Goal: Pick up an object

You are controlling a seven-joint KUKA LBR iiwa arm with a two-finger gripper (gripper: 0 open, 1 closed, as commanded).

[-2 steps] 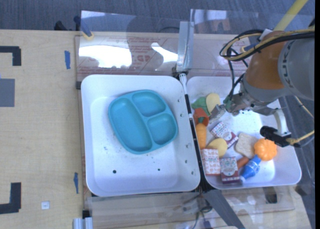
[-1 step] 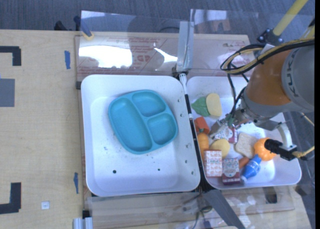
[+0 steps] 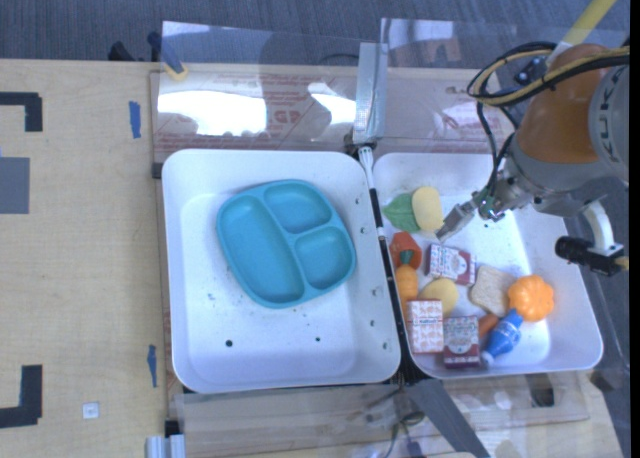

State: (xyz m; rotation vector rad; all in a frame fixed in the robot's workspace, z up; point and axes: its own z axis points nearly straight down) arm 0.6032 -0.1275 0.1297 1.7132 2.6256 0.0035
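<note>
The right bin (image 3: 560, 246) holds a heap of toy food. A yellow lemon-shaped piece (image 3: 427, 208) lies beside a green leaf (image 3: 401, 212) at the bin's far left. Below them lie a red and orange vegetable (image 3: 404, 248), a small red-and-white carton (image 3: 450, 263), a bread slice (image 3: 490, 291), an orange fruit (image 3: 531, 297), a blue bottle (image 3: 503, 336) and two more cartons (image 3: 426, 326). My gripper (image 3: 452, 223) hangs low over the bin, just right of the yellow piece and above the small carton. I see nothing held in it.
A blue divided plate (image 3: 287, 241) lies in the left bin (image 3: 190, 276). A clear wall (image 3: 370, 96) stands behind both bins. Black cables (image 3: 490, 86) loop off the orange-banded arm (image 3: 560, 126) at the upper right.
</note>
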